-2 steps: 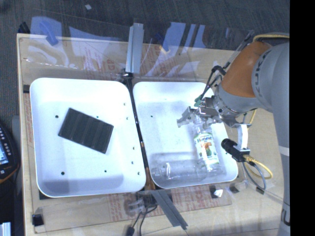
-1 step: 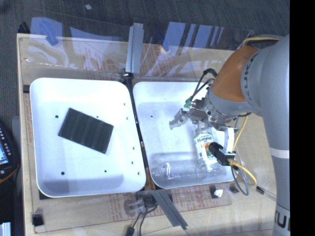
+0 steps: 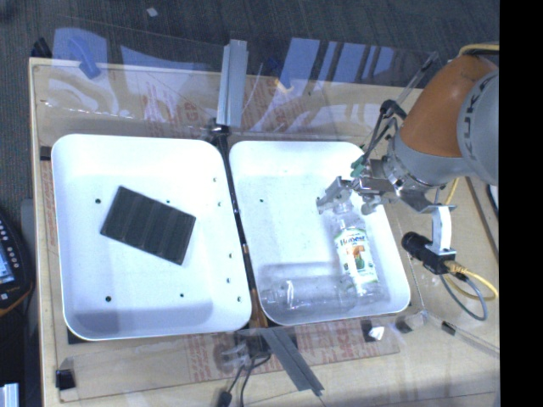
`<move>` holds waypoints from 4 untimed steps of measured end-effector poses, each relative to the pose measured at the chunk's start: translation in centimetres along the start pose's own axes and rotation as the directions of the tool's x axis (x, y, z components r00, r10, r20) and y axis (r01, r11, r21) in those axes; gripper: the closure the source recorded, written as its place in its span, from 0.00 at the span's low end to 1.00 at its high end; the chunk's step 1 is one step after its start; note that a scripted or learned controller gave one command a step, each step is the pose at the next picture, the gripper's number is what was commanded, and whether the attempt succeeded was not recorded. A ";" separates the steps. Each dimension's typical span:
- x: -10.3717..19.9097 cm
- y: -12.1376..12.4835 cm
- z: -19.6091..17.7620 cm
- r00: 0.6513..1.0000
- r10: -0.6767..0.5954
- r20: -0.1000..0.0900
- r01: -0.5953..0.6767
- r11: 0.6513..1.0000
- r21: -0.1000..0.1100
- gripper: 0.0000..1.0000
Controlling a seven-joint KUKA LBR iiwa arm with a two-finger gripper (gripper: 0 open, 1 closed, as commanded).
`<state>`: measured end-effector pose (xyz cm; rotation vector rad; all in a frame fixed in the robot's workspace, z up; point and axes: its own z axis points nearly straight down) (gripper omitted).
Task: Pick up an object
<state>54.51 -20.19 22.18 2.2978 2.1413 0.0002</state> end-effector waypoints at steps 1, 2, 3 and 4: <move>-0.1 1.3 4.0 0.999 -0.037 -0.001 0.037 0.999 0.005 0.00; -0.4 0.2 3.0 0.999 -0.049 -0.002 0.049 0.999 0.004 0.00; -0.4 -0.5 4.1 0.999 -0.045 -0.001 0.045 0.999 0.003 0.00; -0.5 -1.7 6.5 0.998 -0.056 -0.001 0.056 0.998 0.003 0.00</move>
